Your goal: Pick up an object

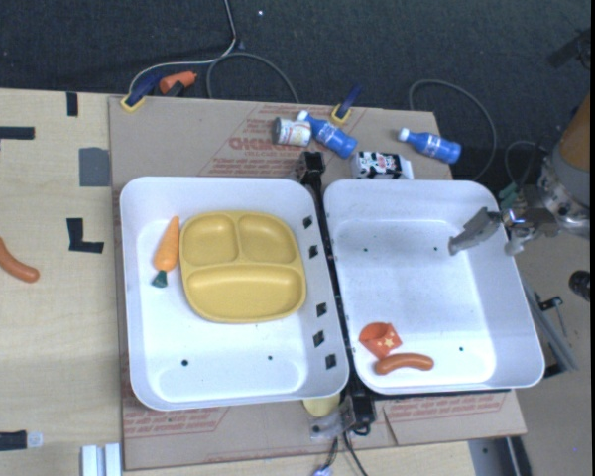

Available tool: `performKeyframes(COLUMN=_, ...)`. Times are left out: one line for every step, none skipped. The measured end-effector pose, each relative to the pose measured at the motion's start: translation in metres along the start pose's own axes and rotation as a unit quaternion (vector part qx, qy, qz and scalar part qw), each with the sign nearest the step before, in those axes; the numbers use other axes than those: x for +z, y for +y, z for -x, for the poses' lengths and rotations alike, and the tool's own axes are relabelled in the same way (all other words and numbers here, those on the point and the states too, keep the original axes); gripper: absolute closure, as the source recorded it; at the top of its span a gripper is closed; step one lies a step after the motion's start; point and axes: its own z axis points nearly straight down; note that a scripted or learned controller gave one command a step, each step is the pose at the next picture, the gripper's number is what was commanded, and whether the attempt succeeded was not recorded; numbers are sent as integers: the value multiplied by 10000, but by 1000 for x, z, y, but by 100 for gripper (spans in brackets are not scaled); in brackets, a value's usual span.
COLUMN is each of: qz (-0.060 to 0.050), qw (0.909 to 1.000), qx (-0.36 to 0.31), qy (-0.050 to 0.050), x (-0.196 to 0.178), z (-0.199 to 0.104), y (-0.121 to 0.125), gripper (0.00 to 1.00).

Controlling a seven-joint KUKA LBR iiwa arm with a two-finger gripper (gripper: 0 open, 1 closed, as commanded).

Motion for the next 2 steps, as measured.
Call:
performKeyframes(qz=-39, qw=10000, qx=-24, qy=20, x=105, z=-60, y=17, gripper=0)
performKeyframes(qz=14, qw=10000, qx=-21, qy=-13, x=180, z=-88, y=66, gripper=0)
